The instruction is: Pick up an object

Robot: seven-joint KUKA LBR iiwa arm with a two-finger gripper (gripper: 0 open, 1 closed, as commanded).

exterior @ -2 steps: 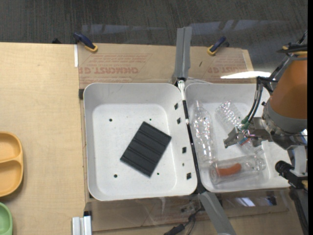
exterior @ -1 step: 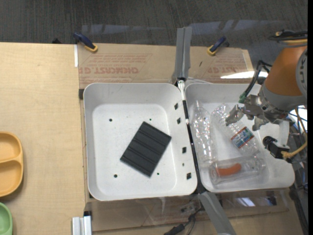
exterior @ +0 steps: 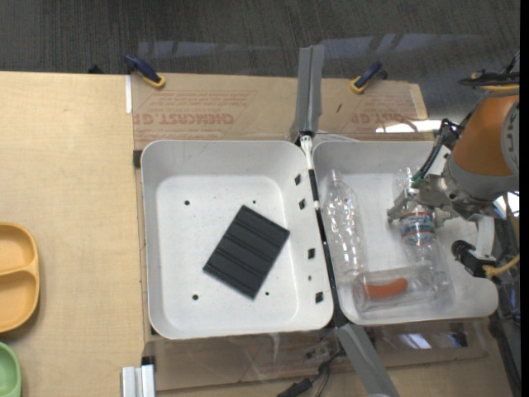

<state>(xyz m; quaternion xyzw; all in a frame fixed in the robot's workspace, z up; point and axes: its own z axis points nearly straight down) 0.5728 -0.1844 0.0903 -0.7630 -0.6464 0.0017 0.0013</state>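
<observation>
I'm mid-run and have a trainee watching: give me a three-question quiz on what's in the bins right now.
1. True or false: the black ridged pad lies in the right bin.
2. Which item sits under the tool? A) orange tray B) small water bottle C) blue clamp
3. Fill in: the clear packet with something orange inside lies along the right bin's ____ wall.

Key
1. False; it lies in the left bin.
2. B, the small water bottle. Whether it is gripped cannot be told.
3. Near.
</observation>
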